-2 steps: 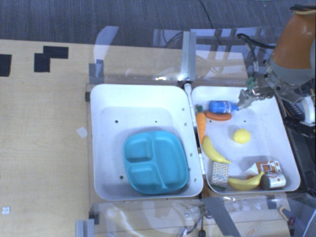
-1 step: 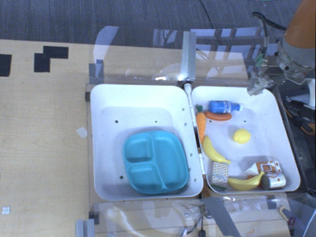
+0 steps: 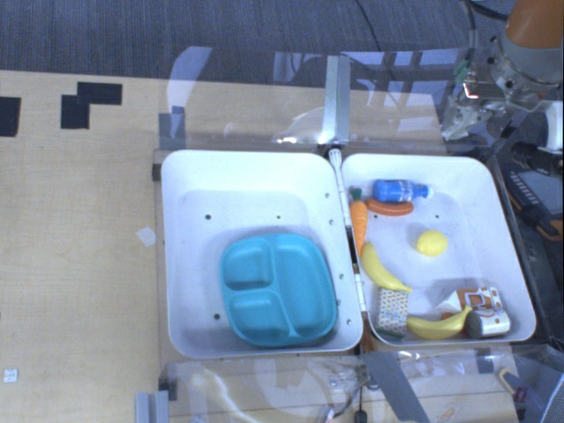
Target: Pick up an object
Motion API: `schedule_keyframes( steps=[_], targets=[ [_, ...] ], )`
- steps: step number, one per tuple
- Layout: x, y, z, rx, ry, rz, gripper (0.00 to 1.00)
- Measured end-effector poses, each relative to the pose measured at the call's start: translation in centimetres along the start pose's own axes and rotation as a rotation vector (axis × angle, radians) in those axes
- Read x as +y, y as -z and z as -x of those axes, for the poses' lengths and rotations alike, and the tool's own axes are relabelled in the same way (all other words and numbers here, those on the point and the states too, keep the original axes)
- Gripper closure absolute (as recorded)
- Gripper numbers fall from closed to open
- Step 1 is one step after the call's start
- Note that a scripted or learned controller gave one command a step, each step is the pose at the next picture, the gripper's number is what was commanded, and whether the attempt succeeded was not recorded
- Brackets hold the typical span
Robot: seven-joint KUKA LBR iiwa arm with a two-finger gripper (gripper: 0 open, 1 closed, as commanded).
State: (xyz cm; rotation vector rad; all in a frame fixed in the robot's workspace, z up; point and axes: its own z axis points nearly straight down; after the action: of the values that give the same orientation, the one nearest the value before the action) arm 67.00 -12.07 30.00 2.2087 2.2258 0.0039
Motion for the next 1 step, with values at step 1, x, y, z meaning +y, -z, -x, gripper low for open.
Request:
schedule_keyframes(
  steps=[1],
  targets=[
    [0.00, 10.65, 3.25, -0.001, 0.124, 0.004, 1.00]
  ],
)
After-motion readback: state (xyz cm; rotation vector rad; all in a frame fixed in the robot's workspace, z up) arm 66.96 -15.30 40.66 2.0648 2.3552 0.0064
